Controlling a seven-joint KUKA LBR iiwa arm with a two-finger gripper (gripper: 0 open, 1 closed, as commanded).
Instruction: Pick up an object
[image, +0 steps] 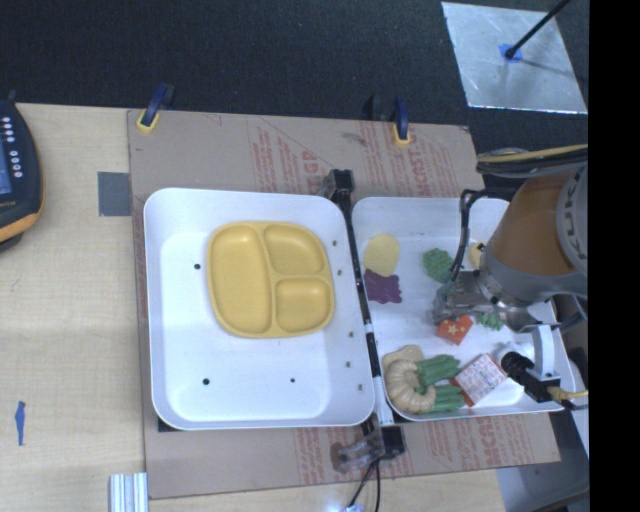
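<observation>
white plastic, two shallow bins side by side on a cardboard sheet (300, 150) clamped to the desk (70, 330), probably so nothing slides under the arm's pushes. left bin (180, 390): carrying a yellow divided plate (270, 278) near its middle, three compartments, nothing in them. right bin (400, 212): crowded with small toys. pale yellow piece (381, 251) toward 11 o'clock, purple piece (383, 288) touching just below it, green leafy piece (437, 264) near 12. at 6 o'clock, a beige ringed item (407, 381) lying against a green vegetable (440, 371), with a red-and-white packet (481, 378) just beside, toward 5. small red-orange block (455, 329) near the centre, judged the likeliest target.

grey arm with orange band (535, 235) reaching in from 3 o'clock, wrist tilted down over the right bin, gripper (456, 303) low, just above the red-orange block at its 12 o'clock edge, seemingly lined up for a grab. fingers: cannot tell whether wide or narrow, hidden in dark metal. nothing visibly held, so pick judged not yet done. risk: neighbours close by, a green scrap near 3 o'clock of the block easily caught too.
</observation>
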